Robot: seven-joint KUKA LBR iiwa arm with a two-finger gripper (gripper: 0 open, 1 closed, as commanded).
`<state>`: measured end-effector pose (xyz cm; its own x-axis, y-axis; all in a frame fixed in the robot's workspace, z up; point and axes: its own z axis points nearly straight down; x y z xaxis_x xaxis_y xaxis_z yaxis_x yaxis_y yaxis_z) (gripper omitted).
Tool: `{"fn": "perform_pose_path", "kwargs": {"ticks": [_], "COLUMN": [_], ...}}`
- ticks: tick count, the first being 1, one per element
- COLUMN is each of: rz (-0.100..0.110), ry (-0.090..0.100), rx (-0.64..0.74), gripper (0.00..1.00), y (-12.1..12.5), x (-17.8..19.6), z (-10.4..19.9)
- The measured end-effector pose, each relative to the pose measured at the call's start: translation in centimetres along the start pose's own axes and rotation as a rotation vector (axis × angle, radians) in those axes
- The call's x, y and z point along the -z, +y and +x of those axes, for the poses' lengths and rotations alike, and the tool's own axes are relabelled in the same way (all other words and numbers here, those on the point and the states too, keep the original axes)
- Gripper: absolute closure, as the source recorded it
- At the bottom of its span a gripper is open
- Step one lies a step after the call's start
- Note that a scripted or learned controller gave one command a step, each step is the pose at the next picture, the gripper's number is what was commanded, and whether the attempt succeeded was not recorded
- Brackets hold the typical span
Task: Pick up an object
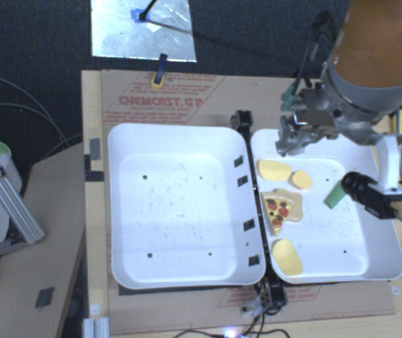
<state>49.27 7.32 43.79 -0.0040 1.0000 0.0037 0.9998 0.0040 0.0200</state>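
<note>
I hover the pincer (291,141), grip state unclear, above the flat yellow oval piece (274,169); descend squarely, centred.

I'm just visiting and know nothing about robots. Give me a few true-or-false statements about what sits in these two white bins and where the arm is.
1. The pizza slice lies in the right bin. True.
2. The green block lies in the left bin. False: it lies in the right bin.
3. The gripper hangs over the far edge of the right bin. True.
4. The gripper holds the round orange piece. False: that piece lies on the bin floor.
5. Two yellow pieces lie in the right bin. True.
</note>
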Motion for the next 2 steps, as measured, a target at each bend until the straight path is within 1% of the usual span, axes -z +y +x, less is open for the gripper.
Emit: {"fn": "perform_pose_path", "kwargs": {"ticks": [1, 2], "rz": [0.017, 0.014], "ry": [-0.001, -0.004], "rx": [0.005, -0.008], "gripper": [1.00, 1.00], "y": [-0.6, -0.5], "x": [0.1, 1.5], "z": [5.3, -0.5]}}
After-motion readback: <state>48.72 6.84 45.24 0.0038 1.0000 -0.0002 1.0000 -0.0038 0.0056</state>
